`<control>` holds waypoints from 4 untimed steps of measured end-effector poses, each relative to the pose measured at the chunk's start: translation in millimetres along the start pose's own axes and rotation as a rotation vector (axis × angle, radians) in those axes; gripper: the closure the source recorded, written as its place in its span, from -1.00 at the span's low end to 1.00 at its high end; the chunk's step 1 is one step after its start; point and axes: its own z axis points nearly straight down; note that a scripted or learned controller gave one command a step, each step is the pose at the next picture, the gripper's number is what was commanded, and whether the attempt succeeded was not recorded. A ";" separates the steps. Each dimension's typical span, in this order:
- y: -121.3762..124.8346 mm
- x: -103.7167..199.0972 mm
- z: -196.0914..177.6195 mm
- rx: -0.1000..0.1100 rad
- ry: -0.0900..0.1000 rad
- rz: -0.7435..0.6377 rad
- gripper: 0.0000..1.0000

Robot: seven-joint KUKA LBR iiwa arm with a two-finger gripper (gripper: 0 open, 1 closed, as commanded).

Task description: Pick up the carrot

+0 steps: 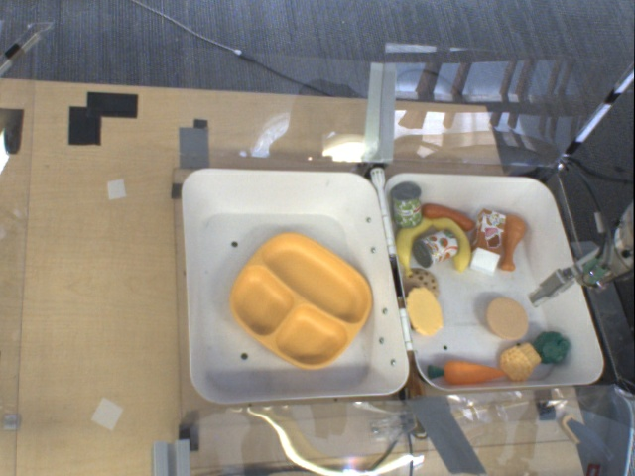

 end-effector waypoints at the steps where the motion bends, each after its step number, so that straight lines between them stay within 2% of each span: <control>1: 11.5 -3.9 59.1 0.003 0.002 0.189 -1.00; 2: -0.4 0.1 51.2 0.002 0.001 0.388 -1.00; 3: 0.9 1.4 21.6 -0.001 -0.001 0.459 -1.00; 4: 16.2 11.9 128.3 -0.008 -0.003 0.567 -1.00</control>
